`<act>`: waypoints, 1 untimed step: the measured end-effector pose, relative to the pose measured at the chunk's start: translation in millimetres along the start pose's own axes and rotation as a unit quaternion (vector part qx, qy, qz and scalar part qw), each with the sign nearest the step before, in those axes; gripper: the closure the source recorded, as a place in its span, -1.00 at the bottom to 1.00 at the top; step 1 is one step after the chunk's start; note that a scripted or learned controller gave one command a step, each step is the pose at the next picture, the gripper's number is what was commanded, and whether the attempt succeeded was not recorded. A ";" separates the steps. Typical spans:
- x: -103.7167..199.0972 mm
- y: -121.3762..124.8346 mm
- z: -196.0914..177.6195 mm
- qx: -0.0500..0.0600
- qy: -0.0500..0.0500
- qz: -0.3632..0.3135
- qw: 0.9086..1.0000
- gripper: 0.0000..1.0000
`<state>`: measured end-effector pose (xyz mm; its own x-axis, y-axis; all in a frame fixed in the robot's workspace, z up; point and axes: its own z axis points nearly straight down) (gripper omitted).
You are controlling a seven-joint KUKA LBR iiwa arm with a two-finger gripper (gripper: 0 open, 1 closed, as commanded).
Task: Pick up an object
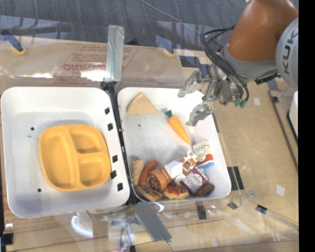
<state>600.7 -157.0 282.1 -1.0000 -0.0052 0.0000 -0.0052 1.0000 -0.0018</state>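
My gripper (195, 100) hovers over the top right corner of the right bin (147, 140), its fingers spread apart and open with nothing between them. A toy carrot (179, 128) lies just below and left of the lower fingertip, apart from it. A tan wedge-shaped slice (140, 105) sits at the bin's top left. Along the bin's lower edge lies a pile of several small toy foods and packets (173, 177), including a sausage (147, 172).
The left bin (21, 109) holds a yellow divided plate (74, 156). A grey tape strip (114, 51) stands above the seam between the bins. The arm's orange band (260, 22) and cables fill the upper right.
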 end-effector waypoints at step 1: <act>-39.4 -30.8 115.5 -0.003 0.005 -0.035 0.999 -1.00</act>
<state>640.3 -187.8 166.6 -0.9971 -0.0759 0.0100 -0.0759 0.9971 0.0041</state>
